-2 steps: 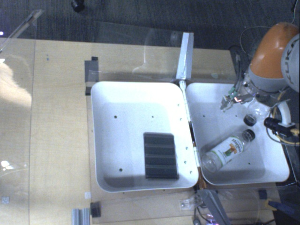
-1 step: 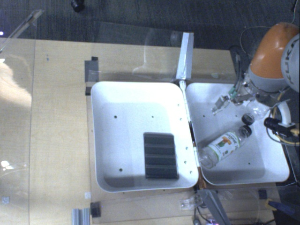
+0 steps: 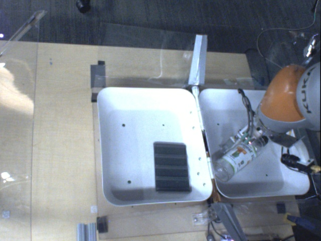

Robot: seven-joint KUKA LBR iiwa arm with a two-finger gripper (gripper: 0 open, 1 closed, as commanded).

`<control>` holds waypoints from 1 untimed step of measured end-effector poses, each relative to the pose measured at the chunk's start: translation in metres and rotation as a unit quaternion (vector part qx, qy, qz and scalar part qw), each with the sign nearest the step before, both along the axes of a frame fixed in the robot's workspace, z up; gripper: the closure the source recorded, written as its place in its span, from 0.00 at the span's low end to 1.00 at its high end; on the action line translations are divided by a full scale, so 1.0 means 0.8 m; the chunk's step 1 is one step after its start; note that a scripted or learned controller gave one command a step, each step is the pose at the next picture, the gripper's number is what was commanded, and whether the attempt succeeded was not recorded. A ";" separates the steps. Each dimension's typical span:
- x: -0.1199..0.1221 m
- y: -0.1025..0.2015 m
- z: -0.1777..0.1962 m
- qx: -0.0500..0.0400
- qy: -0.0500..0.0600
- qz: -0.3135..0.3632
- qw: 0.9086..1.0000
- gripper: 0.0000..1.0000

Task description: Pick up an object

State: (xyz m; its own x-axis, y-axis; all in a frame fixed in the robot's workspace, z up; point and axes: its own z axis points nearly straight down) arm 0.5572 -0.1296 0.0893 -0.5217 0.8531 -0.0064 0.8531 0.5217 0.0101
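A black ribbed rectangular block [image 3: 172,166] lies flat in the left bin [image 3: 125,109], toward its front right. My gripper [image 3: 225,167] hangs over the right bin [image 3: 220,109], slanting down toward the bin's front left corner, close to the wall between the two bins. Its silvery cylindrical body with green and red marks hides its tip. No object shows at the tip. The block is apart from the gripper, on the other side of the dividing wall.
The grey arm with its orange band [image 3: 283,97] covers the right bin's right side. Cables [image 3: 296,162] trail by that bin's right rim. A metal bracket [image 3: 198,59] stands behind the bins where they meet. Bare wooden bench lies to the left.
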 end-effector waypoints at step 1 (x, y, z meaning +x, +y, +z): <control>0.004 0.002 0.016 0.000 -0.005 0.000 1.000 1.00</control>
State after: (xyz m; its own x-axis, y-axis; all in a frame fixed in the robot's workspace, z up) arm 0.5605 -0.1283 0.1023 -0.5224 0.8526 -0.0112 0.8524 0.5225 0.0184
